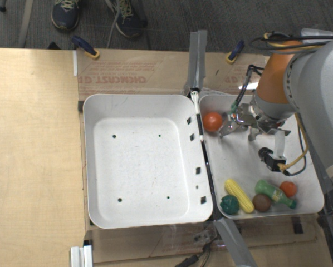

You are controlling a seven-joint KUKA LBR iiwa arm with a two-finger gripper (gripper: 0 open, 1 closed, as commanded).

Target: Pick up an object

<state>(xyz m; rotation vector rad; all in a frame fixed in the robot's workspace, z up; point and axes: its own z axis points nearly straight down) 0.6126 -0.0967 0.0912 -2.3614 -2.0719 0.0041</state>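
The left bin [141,159] sits at nine o'clock on the worktop [33,149], its white floor bare apart from a few dark dots. Over the shared rim lies the right bin [236,159], and at its eleven o'clock corner rests a tomato [212,121], hard against the wall. Just beside it, toward three o'clock, hangs the end effector [232,124], its metal tip close to the fruit or perhaps touching it; how wide it stands is not something I can tell from this angle, and nothing is seen held in it. At six o'clock in the same bin lie a corn cob [239,196], a dark green piece [229,205], a brown ball [262,203], a green vegetable [275,193] and a small orange one [288,189], bunched together. The likely trouble: the round tomato, pinned in a corner, may roll or squirt away, or the wall may block a clean closing.
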